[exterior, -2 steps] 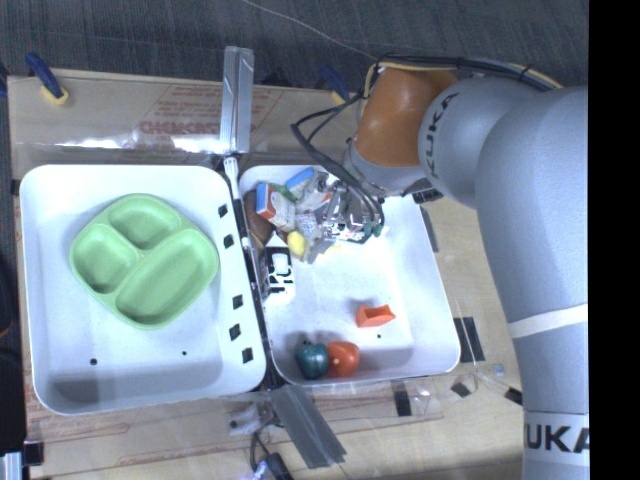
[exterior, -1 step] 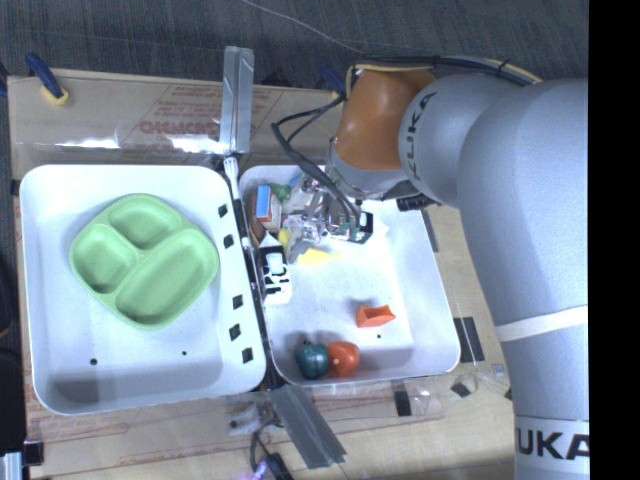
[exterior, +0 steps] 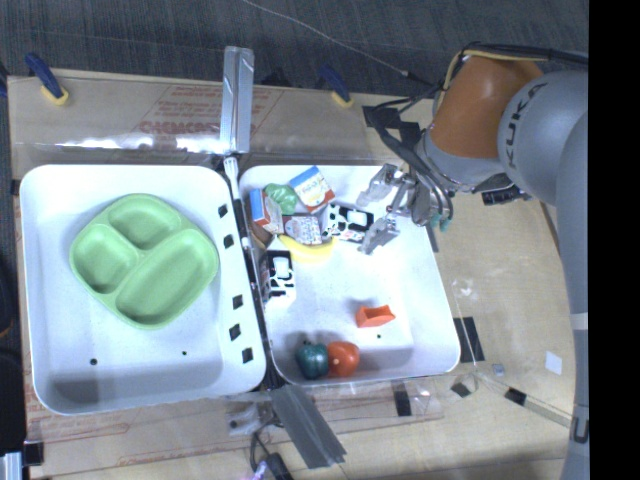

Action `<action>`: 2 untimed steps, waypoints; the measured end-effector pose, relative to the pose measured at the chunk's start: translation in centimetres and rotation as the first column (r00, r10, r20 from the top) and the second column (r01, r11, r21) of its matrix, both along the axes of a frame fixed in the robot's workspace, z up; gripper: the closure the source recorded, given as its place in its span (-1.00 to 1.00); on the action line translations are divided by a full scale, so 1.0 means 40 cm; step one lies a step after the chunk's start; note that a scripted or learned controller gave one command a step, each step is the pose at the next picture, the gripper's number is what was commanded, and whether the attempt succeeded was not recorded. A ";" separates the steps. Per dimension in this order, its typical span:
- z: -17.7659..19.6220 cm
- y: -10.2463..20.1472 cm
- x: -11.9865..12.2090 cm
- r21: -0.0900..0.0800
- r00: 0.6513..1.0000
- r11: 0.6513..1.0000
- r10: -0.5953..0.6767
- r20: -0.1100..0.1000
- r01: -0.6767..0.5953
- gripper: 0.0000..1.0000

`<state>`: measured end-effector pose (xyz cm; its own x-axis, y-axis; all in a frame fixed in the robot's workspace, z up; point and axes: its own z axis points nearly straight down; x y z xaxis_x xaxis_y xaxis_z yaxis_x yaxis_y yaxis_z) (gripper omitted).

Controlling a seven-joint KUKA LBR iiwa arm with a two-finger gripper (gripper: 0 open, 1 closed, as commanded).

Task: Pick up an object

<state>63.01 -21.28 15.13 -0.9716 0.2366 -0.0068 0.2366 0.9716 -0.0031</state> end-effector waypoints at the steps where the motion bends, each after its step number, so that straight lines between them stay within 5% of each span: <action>1: -0.098 0.180 -0.003 -0.009 0.998 0.999 0.050 0.036 -0.049 -1.00; 2: 0.215 0.014 0.046 -0.003 0.915 0.915 0.403 0.002 -0.403 -1.00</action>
